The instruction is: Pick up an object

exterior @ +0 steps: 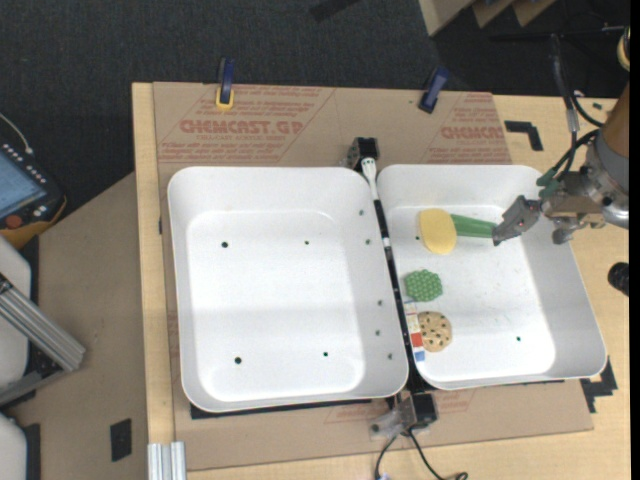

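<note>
In the right bin (560, 353) lies a yellow scrub brush (437, 231) with a green handle (473, 227) pointing right. Below it sit a round green knobbly object (423, 286) and a tan speckled cookie-like disc (433, 330) next to a small red and blue piece (417, 341). My gripper (532, 230) hangs over the right side of this bin, open, with nothing between its fingers. Its left fingertip (503, 230) is just beside the end of the green handle.
The left bin (190, 268) sits beside the right one, and a black divider rail (383, 248) runs between them. Both rest on a cardboard sheet (300, 118) held by blue clamps (226, 72) at the back. The arm's cables (570, 98) hang at the upper right.
</note>
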